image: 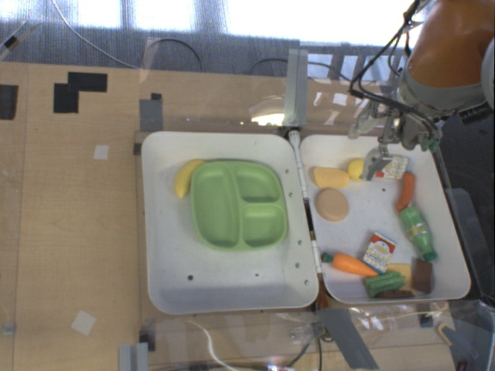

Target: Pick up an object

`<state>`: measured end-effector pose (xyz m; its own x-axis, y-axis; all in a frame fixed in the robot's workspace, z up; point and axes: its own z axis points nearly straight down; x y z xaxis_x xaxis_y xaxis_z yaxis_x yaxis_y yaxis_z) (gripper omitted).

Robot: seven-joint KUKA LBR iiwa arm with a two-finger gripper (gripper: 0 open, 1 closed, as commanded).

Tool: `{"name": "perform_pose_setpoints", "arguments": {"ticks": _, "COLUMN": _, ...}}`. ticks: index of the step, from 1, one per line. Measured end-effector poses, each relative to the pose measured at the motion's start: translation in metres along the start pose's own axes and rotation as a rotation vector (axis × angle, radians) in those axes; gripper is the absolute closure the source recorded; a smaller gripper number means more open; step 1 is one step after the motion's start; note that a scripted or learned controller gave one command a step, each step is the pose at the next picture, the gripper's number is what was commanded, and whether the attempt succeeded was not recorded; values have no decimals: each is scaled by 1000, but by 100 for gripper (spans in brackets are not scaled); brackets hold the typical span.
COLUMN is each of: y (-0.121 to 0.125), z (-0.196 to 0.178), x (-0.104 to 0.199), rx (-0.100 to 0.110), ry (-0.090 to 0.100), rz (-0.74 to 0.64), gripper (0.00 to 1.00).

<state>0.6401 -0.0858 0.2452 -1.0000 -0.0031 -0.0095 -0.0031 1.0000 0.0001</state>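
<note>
We saw two shallow white plastic bins with rounded corners, side by side on a pale wooden bench (69, 230). The left bin (166, 277) held a smooth green divided plate (236, 205) with three compartments, and a yellow toy banana (184, 177) tucked against the plate's far left edge.

The right bin (456, 277) held small toy foods: a yellow rounded piece (331, 178), a small yellow ball (355, 168), a tan disc (332, 205), an orange-red pepper shape (405, 191), a green bottle (418, 233) lying on its side, a small printed carton (379, 251), an orange carrot (352, 264), a green pod (384, 284) and a dark brown block (421, 275).

The grey arm with its orange band (452, 33) reached in from the far right. The gripper (377, 163) hung over the far part of the right bin, its metal tip just beside the yellow ball and a white printed card (394, 167). We could not tell how far it was open, and we saw nothing clearly held in it.

Black markers (77, 90) sat on the far left of the bench, and bright glare washed out the far edge. The arm's upper part was cut off.
</note>
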Motion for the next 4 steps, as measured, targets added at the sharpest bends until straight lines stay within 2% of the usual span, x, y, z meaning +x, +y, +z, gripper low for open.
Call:
{"name": "perform_pose_setpoints", "arguments": {"ticks": 1, "y": -63, "z": 129, "x": -21, "rx": 0, "ry": 11, "rz": 184, "gripper": 0}}
{"name": "perform_pose_setpoints", "arguments": {"ticks": 2, "y": -100, "z": 156, "x": 40, "rx": 2, "ry": -3, "rz": 306, "gripper": 0}}
{"name": "perform_pose_setpoints", "arguments": {"ticks": 3, "y": -72, "z": 154, "x": 106, "rx": 2, "ry": -5, "rz": 331, "gripper": 0}}
{"name": "perform_pose_setpoints", "arguments": {"ticks": 4, "y": -78, "z": 157, "x": -3, "rx": 1, "ry": -2, "rz": 541, "gripper": 0}}
